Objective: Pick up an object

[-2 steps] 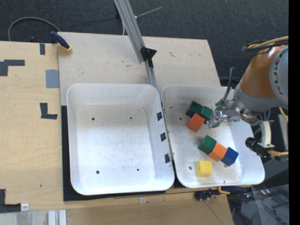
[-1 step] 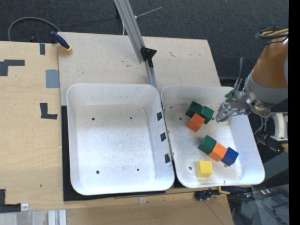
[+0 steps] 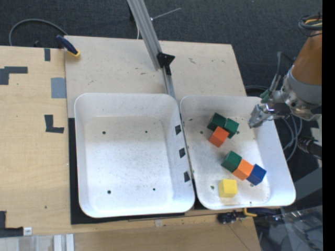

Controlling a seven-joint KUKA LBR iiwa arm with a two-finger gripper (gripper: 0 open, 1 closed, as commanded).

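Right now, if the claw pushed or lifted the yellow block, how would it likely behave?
The yellow block looks rigid and flat-faced, so it would probably slide, not roll. It sits apart from other blocks in the right bin, so a push likely moves it alone. It seems small, probably light.

The grey arm [image 3: 309,72] reaches in from the right, its gripper [image 3: 257,116] angled down and leftward.
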